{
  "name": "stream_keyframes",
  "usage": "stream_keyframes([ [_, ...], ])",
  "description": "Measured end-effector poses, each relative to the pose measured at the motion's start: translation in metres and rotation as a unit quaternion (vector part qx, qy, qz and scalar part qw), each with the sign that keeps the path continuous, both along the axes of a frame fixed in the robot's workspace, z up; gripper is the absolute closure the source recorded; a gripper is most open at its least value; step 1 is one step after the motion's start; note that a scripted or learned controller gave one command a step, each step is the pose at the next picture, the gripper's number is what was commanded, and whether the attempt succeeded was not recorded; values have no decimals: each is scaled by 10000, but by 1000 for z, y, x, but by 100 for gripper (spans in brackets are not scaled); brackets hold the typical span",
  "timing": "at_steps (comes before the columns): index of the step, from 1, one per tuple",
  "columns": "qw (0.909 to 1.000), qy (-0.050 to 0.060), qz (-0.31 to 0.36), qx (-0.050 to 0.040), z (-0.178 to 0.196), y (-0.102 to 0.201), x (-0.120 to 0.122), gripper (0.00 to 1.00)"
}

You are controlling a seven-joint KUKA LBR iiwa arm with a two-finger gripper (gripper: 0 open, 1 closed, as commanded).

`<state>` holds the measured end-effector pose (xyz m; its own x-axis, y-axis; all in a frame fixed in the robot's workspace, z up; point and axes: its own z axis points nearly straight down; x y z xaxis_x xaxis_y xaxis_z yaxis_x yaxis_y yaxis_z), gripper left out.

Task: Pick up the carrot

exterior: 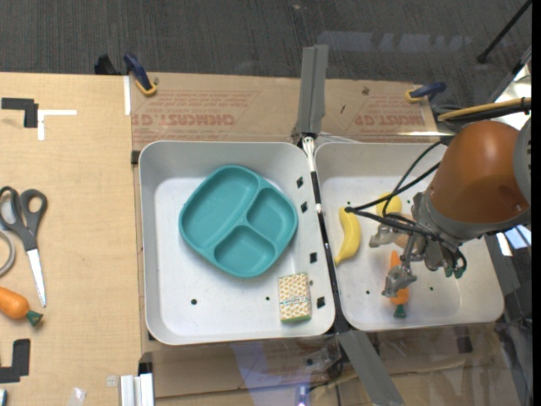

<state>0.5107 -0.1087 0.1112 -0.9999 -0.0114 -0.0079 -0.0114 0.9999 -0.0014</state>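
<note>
I see the carrot (397,288) in the right bin (473,311), near its front edge: a small, smooth orange piece with a green stub, its long axis running roughly front to back, green end toward the front rim. The gripper (397,284) hangs right over it, metal fingers touching or just above the orange body, and they hide most of it (the dark cables add clutter). From this slanted view I cannot tell whether the fingers are open or closed, nor whether the carrot sits between them.

Just to the left lies a curved, glossy yellow banana (347,233), close to the wall shared with the left bin (161,311). That bin holds a teal plastic divided plate (239,220) with three compartments, and a small patterned box (294,298) at its front right corner.

On the table, at its left edge, I see grey-handled scissors (25,231) and a second carrot (15,304), well apart from the bins.
</note>
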Motion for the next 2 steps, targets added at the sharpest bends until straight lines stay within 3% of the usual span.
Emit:
stream_keyframes([
  [1, 9994, 30, -354, 10, -19, -31, -24, 0],
  [2, 9994, 13, -341, 4, -10, -30, -22, 100],
])
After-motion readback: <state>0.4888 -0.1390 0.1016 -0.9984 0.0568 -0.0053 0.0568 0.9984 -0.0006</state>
